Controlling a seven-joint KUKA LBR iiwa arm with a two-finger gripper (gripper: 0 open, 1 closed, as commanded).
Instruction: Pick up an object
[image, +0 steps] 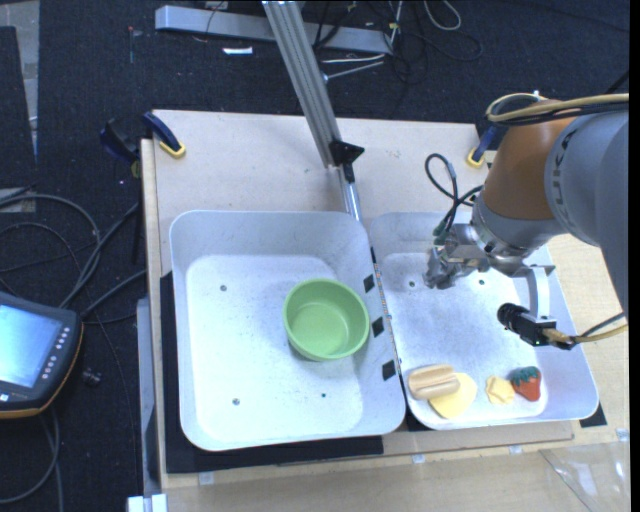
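My gripper (438, 277) hangs over the upper left part of the right bin (470, 330), above bare floor. Along that bin's front edge lie a toy hot dog (432, 379), a yellow piece (454, 399) touching it, a small yellow chunk (499, 390) and a red strawberry with a green top (527, 383). A green bowl (325, 319) sits upright in the left bin (230, 330), toward its right side. The toys lie well below the gripper in the view, apart from it.
A slanted metal pole (312, 90) runs down to the gap between the bins. A black cable fitting (520, 320) hangs off the wrist over the right bin. Clamps (165, 135) sit at the bench's back corners.
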